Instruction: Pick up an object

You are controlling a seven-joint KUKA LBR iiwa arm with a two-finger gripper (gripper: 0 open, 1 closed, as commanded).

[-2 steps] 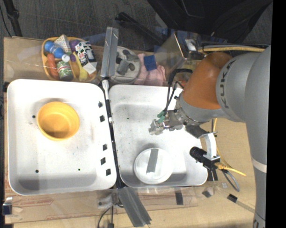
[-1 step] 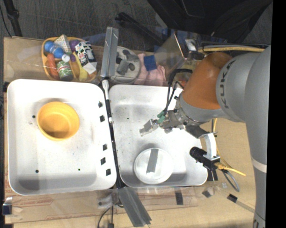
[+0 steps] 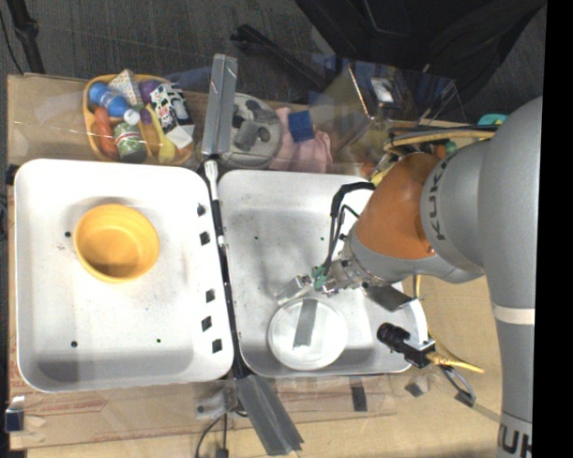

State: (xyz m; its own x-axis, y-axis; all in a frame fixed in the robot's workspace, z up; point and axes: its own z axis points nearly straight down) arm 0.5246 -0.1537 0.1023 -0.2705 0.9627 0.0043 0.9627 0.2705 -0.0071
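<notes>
A white round dish [image 3: 306,335] with a grey strip across its middle lies near the front edge of the right bin [image 3: 268,223]. My gripper [image 3: 316,280] hangs low in that bin, just above the dish's far rim, and nothing shows in it. The arm's orange band [image 3: 399,218] and grey body reach in from the right and cover the bin's right side. A yellow bowl [image 3: 117,241] sits upright in the left bin [image 3: 39,318], towards its back left.
Behind the bins, a yellow basket [image 3: 135,119] holds several small toys and bottles. A grey object [image 3: 252,126] and pink and blue items [image 3: 304,139] lie beside it. A raised divider [image 3: 219,268] with black clips separates the bins.
</notes>
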